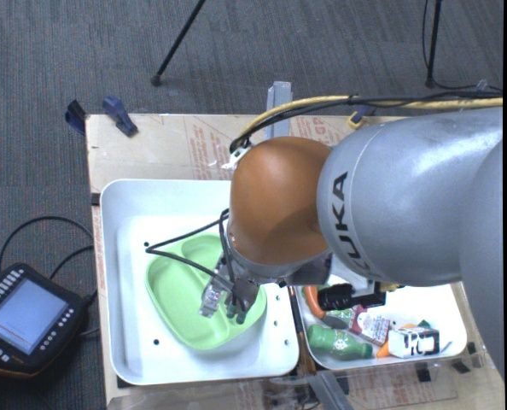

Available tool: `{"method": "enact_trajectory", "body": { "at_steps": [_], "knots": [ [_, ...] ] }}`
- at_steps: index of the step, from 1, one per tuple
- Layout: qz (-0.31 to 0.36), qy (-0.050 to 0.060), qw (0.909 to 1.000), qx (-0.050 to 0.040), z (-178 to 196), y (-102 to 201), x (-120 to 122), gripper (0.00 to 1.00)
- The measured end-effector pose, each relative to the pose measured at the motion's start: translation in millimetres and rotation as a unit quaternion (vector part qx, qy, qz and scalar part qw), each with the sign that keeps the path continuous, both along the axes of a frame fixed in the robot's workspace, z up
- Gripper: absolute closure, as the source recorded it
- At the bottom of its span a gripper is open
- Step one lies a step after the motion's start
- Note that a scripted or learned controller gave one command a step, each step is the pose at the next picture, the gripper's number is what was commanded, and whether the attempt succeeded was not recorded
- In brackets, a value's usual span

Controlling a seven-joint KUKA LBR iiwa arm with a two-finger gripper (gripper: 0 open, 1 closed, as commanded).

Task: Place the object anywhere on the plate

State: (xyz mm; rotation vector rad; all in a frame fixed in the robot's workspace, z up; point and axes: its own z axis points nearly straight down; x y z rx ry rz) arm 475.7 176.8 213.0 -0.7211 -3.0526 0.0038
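Pale green plate sits in a white bin. Grey arm, orange band. Green bottle lies in the other white bin.

teach pendant on carpet at left, blue clamp on bench corner, tripod leg above

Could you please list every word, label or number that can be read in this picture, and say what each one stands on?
"UKA": on the grey arm, running up its casing; the leading letter is hidden by the orange band.
Red print on the cardboard under the bins: too blurred to read.
Packaging in the right bin: too small to read.
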Motion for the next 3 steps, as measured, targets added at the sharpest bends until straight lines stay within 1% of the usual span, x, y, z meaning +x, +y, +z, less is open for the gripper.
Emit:
{"method": "enact_trajectory", "body": {
  "at_steps": [1,2,3],
  "knots": [
    [0.005,0.0,1.0,-0.0003,19,62,47,1.0],
    [0.005,0.0,1.0,-0.0004,19,62,47,0.0],
    [-0.121,0.0,0.9927,-0.0014,27,-3,-1,0.0]
  ]
}}
